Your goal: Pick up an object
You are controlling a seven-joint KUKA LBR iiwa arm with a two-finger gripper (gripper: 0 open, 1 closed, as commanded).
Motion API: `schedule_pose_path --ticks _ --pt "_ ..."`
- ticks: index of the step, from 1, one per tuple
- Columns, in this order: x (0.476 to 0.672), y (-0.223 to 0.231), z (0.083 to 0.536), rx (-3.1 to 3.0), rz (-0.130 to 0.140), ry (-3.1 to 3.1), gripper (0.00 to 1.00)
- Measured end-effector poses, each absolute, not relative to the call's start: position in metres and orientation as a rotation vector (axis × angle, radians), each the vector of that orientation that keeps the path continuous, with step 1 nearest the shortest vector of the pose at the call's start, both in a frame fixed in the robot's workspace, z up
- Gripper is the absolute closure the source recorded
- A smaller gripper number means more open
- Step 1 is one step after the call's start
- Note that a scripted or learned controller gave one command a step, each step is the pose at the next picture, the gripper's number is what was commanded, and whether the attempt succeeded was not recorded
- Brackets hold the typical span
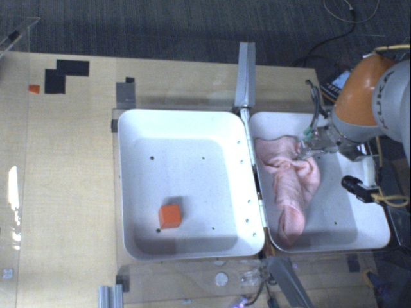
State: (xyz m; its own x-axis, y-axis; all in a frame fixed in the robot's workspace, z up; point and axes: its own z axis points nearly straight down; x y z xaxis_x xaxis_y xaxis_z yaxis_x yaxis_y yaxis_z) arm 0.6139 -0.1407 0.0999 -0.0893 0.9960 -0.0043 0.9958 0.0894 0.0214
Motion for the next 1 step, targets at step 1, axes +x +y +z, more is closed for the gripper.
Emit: schedule_pose_path --ticks 1 --pt "0.6599 -0.0962 0.2015 2.106 0.007 2.322 1.00"
